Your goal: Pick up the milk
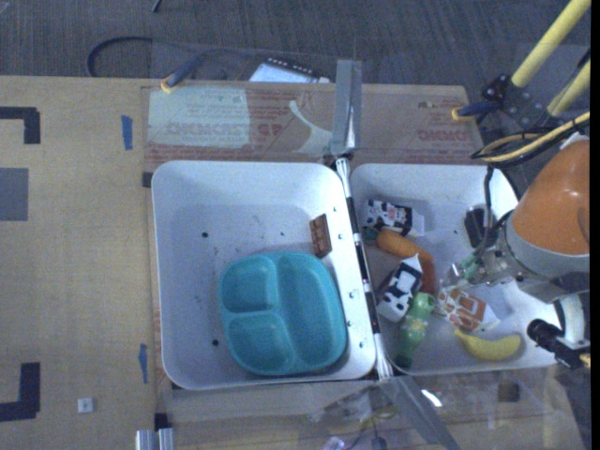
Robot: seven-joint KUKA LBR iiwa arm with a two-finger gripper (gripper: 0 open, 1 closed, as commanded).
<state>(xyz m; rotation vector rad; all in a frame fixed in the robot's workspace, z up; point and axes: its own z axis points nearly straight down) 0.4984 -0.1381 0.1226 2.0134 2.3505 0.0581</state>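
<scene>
My gripper (478, 268) hangs at the right of the frame over the right bin (441, 174), and I cannot tell how it is set. Nothing shows as held in it.

Closest to the lower edge of that bin lie a yellow banana (489, 346) and a green bottle (413, 324). Just left of my gripper's tip rests a small orange-and-white packet (466, 307); its print is too blurred to read.

The milk (401, 289), a cow-patterned black-and-white carton, lies near the bin's left wall, just beside the green bottle. Its long axis runs on a slant, from lower left up toward upper right. An orange carrot (405, 247) lies just above it. Farther up sits a second cow-patterned carton (389, 217), long axis roughly level across the frame.

In the left bin (187, 251) a teal divided plate (281, 313) fills the lower middle, with a small brown block (321, 235) by the right wall.

Beyond both bins lies flattened cardboard (281, 120) with red lettering I cannot make out.
</scene>
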